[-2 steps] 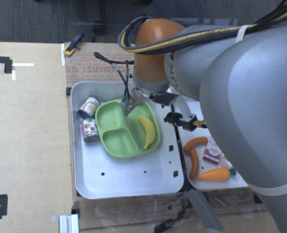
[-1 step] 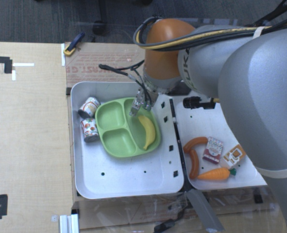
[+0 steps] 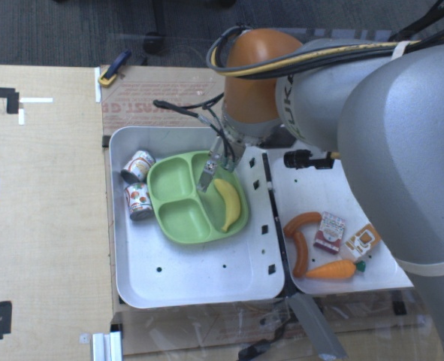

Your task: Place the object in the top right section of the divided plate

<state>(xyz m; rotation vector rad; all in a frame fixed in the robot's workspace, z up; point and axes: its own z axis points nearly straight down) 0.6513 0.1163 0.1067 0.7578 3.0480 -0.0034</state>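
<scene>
Two shallow white bins sit side by side on the bench; the left bin carries a green divided plate with two small cans at its 9 o'clock edge, while the right bin holds a sausage, a carrot and two small cartons. A yellow banana already lies in the plate's right-hand section, long axis running roughly 12 to 6 o'clock. The gripper hangs just beside the banana's upper end, at about 10 o'clock from it; its finger state cannot be determined, and nothing is visibly held, so placement is judged largely complete.
</scene>
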